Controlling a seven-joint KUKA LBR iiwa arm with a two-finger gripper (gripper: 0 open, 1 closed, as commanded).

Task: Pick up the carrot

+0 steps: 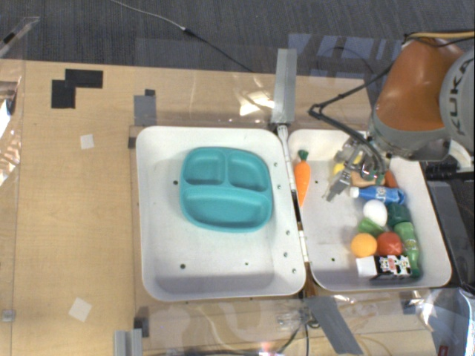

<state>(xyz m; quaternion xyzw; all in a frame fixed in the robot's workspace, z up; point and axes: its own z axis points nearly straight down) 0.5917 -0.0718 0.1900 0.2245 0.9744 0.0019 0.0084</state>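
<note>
Claw [343, 178]: metal, angled down-left over the right bin [319, 258], clear of the carrot; grip state cannot be told. Arm [415, 87]: rounded orange-and-grey shell, reaching in from the right. Carrot [302, 179]: smooth, tapered, orange, green-topped, lying along the right bin's left wall.

I see teal divided plate [225, 188] in left bin [159, 273] | right bin [323, 269]: white egg [375, 213], orange ball [364, 245], red tomato [389, 243], blue bottle [380, 194]

Carrot [302, 182] hugs the right bin's [320, 273] left wall, so I've got bare floor on its right; toys pile [386, 236] crowds the far right side.
</note>
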